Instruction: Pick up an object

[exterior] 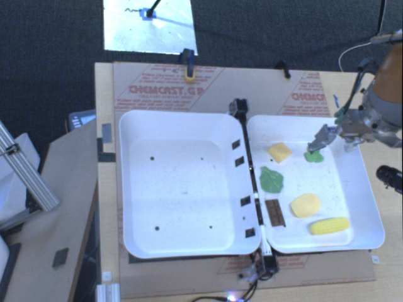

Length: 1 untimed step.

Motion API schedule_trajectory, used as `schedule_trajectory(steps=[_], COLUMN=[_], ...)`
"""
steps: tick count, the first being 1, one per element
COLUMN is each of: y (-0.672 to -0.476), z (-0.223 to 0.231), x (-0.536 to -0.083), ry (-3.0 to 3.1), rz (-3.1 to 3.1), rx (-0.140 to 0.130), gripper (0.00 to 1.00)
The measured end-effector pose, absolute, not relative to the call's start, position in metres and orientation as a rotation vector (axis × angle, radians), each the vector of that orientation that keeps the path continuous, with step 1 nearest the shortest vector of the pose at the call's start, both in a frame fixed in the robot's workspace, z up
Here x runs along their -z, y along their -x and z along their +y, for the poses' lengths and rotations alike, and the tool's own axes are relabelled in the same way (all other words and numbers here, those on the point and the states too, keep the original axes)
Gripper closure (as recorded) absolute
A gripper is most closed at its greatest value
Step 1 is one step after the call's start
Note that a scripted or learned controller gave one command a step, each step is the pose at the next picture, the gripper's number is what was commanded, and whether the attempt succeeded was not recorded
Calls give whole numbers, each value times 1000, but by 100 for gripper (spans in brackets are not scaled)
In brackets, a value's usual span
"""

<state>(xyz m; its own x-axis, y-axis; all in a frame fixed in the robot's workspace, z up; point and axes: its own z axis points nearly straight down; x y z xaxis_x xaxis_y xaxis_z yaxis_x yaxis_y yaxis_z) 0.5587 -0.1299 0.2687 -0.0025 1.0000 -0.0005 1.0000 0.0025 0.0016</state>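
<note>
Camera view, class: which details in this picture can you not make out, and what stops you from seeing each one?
- Gripper: too small and blurred to tell open from shut, or whether it touches the small green piece beneath it.
- Small green piece: partly covered by the gripper, so its shape is unclear.
- Arm: cut off by the right edge.
- Brown block: too small to identify.

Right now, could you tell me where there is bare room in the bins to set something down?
The left bin offers its whole floor. In the right bin, only the strip along the right wall is bare. Its middle is crowded: yellow block, green leaf, brown bar, yellow lump, corn cob, with the claw over a small green piece.
</note>
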Motion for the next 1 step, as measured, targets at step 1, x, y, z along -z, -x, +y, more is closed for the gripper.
schedule_trajectory(steps=[1], y=[-560], z=[-130], x=[-280], ry=[-2213], rz=[2224], rx=[-4], gripper=[100])
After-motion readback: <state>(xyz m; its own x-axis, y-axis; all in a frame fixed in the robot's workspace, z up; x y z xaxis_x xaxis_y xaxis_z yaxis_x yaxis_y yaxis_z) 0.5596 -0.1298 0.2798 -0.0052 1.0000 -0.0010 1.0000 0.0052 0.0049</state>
